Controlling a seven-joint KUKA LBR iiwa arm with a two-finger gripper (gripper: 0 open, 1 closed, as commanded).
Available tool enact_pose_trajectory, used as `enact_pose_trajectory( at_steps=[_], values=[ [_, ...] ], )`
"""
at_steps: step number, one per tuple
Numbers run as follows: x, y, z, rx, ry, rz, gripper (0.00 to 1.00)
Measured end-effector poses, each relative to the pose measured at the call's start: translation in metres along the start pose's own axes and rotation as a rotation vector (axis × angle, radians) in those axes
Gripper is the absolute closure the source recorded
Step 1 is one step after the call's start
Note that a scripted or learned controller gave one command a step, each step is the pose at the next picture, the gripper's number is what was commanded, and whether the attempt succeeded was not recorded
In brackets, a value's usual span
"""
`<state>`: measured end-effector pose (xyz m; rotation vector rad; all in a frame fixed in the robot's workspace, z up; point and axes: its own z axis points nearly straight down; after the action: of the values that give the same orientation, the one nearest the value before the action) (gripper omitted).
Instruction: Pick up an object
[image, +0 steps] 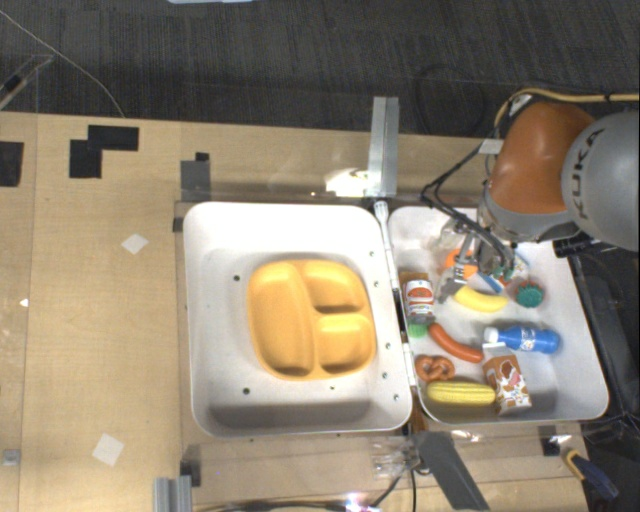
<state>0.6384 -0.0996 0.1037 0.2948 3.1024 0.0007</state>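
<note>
My gripper (478, 262) hangs low over the back of the right bin (578, 330), just behind a yellow banana (482, 300). A small orange piece (455, 268) lies right against its left side. Further objects in this bin are a red-labelled can (419, 298), a hot dog (456, 343), a pretzel (434, 368), a corn cob (460, 393), a blue bottle (524, 340), a brown carton (507, 382) and a teal round toy (529, 295). The wrist hides whatever lies directly under the gripper.
The left bin (215, 240) holds a yellow divided tray (305, 318) at its middle. A metal post (384, 145) rises behind the wall that the two bins share. Cables loop around the arm's orange band (535, 155) at the upper right.
</note>
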Motion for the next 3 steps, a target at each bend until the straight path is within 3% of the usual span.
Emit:
enact_pose_trajectory(
  at_steps=[1, 2, 3],
  values=[
    [-0.025, -0.042, 0.016, 0.003, 0.012, 0.061, 0.00],
    [0.006, -0.011, 0.014, 0.001, 0.013, 0.016, 0.00],
    [0.006, -0.012, 0.014, 0.001, 0.012, 0.017, 0.00]
  ],
)
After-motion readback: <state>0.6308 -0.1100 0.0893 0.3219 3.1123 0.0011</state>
